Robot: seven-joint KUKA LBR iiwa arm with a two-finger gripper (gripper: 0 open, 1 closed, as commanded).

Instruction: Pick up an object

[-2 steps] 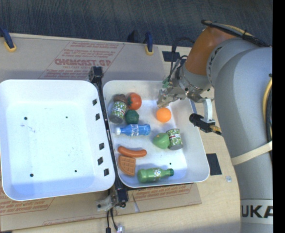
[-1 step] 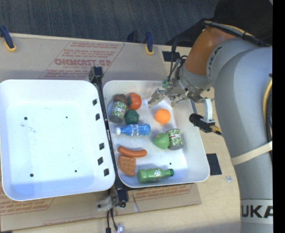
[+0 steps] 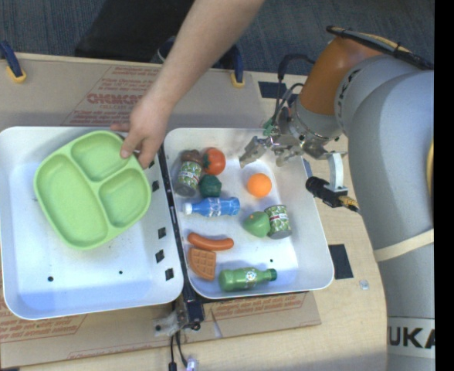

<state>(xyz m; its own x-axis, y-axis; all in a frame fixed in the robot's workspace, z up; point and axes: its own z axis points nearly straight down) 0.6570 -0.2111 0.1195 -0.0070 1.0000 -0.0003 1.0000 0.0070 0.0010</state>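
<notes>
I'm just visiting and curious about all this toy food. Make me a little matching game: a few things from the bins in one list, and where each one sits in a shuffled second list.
Things:
1. green divided plate
2. orange ball
3. green bottle
4. blue bottle

Places:
A. near the front edge of the right bin, lying on its side
B. in the left bin, with a person's hand on its rim
C. middle of the right bin, just below the end effector
D. right bin, lying just above the sausage

Pairs: 1-B, 2-C, 3-A, 4-D
</notes>
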